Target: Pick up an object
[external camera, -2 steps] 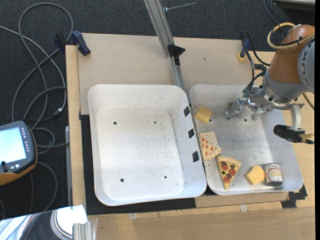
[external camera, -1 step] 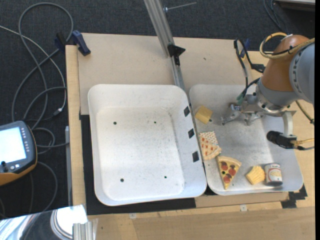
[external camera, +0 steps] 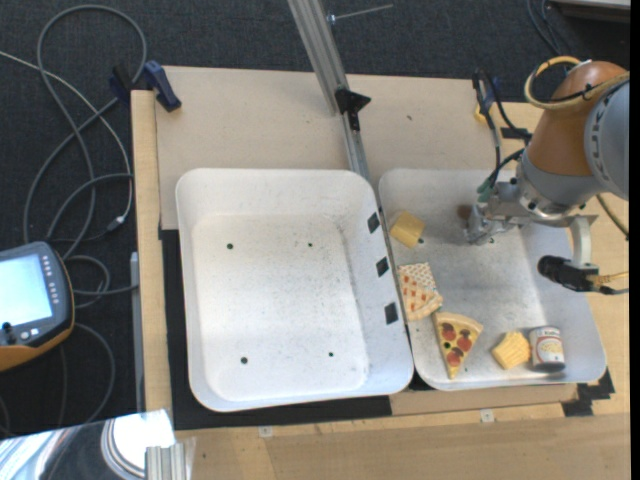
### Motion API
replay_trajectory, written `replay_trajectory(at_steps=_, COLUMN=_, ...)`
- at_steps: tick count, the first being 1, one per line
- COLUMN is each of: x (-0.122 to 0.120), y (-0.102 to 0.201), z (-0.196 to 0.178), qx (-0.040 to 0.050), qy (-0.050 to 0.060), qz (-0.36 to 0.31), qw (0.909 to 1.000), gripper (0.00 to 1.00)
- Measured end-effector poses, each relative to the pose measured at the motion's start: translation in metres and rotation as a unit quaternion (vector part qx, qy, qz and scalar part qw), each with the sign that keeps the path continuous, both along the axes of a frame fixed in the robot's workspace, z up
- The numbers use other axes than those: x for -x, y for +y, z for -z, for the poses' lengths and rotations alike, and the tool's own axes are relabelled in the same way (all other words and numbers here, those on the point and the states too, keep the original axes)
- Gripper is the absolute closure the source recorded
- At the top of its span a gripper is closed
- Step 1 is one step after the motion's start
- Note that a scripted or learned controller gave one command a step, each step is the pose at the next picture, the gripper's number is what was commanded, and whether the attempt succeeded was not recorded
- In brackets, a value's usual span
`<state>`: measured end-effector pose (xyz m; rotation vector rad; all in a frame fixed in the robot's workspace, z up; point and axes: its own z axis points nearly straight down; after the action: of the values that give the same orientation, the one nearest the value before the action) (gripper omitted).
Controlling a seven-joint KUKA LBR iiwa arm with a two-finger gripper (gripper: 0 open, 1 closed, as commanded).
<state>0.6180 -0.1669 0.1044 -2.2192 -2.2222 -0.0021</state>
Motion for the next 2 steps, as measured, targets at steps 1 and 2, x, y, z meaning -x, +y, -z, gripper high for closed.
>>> replay_trajectory(at_steps=1, x=-0.007, y=-0.006, z=-0.063, qx=0.0022, qy=-0.004, qz=0.000, qw=1.0000, gripper=1.00)
replay_trajectory(at_steps=2, x=-0.012, y=-0.002, z=-0.128, qx=0.0021, qy=-0.005, qz=-0.001, qw=1.0000, gripper=1.00)
